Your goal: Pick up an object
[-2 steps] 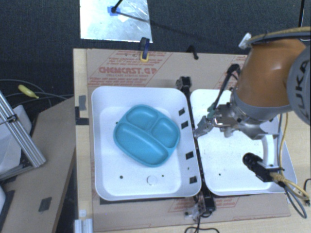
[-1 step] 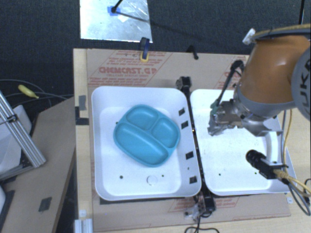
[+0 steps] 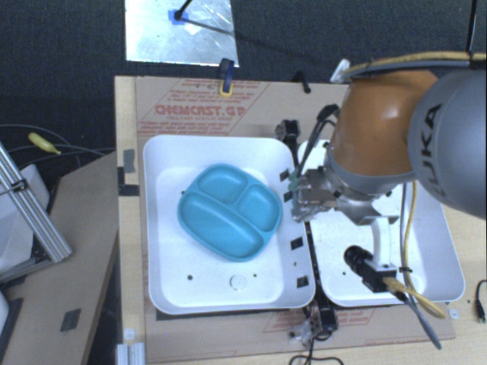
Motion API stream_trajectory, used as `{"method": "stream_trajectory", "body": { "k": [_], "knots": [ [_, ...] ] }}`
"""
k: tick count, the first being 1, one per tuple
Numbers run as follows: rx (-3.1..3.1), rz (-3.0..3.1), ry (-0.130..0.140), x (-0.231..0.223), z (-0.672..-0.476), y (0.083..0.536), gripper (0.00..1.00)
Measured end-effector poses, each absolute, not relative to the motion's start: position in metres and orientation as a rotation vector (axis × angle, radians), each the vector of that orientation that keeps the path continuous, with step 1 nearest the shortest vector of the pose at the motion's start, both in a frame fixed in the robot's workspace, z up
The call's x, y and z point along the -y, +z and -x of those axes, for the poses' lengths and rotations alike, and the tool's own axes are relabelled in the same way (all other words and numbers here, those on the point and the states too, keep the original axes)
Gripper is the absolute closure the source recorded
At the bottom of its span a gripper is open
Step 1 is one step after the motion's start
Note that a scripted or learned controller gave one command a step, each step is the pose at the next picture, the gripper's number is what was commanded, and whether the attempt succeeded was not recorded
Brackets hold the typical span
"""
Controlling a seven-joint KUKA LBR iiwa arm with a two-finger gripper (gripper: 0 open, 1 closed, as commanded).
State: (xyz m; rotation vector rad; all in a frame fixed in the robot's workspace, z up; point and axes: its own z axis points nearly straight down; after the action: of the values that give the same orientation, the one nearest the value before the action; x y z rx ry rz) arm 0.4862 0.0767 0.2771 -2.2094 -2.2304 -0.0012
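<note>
While arm (image 3: pixel 396 128) overhangs, plate (image 3: pixel 230 211) lies central.

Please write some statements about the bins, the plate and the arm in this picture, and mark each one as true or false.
1. A blue divided plate lies in the left bin. True.
2. The plate has three compartments. True.
3. The plate stands upright against the bin wall. False: it lies flat on the bin floor.
4. The arm hangs mostly over the left bin. False: it is over the right bin, near the divide between the two bins.
5. The end effector holds the plate. False: the plate lies apart from the arm, with nothing gripping it.
</note>
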Motion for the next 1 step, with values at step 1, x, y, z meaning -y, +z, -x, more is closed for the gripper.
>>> {"method": "stream_trajectory", "body": {
  "k": [1],
  "knots": [
    [2.231, 2.212, -0.006, -0.1186, -0.4865, 0.3047, 1.00]
  ]
}}
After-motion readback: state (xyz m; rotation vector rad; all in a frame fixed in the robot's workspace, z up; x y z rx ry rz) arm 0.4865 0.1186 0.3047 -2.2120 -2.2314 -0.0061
